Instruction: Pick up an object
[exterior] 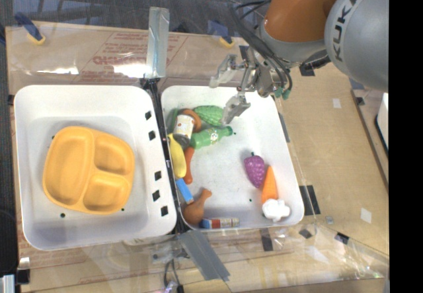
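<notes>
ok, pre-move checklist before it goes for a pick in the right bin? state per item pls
1. Gripper over the right bin, not the left: ok, it hangs above the bin's far side.
2. Nothing already between the fingers: ok, the visible finger looks bare.
3. Target under the gripper: ok, the green corn-like toy and green bottle lie just beside it.
4. Target free of neighbours: not ok, both are crowded against the small jar and banana by the bin's left wall.
5. Easier isolated picks exist: ok, the purple grapes and carrot lie more in the open.
6. Finger opening wide enough: cannot tell.
</notes>
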### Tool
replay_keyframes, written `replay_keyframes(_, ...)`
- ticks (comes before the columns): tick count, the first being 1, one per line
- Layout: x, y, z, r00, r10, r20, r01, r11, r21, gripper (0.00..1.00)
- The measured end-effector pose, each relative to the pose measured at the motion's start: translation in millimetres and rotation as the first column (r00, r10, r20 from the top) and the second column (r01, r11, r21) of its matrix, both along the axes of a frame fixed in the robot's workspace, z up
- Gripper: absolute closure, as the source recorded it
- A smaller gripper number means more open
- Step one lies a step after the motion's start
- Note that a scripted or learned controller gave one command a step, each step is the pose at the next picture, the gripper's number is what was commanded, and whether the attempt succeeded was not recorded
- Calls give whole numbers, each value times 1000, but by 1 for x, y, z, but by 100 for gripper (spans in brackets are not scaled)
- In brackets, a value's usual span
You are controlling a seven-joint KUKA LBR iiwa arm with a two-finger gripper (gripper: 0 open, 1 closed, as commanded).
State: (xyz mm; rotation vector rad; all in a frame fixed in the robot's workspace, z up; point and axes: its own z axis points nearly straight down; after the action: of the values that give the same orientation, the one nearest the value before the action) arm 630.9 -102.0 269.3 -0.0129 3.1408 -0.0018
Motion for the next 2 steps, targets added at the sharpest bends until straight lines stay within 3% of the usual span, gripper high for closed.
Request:
replay_keyframes(1, -43, -47, -117, 969, 248, -5, -248, 969, 4, 0)
replay_keyframes(2, 27, 6, -170, 942, 335, 1, -335, 942, 3, 0)
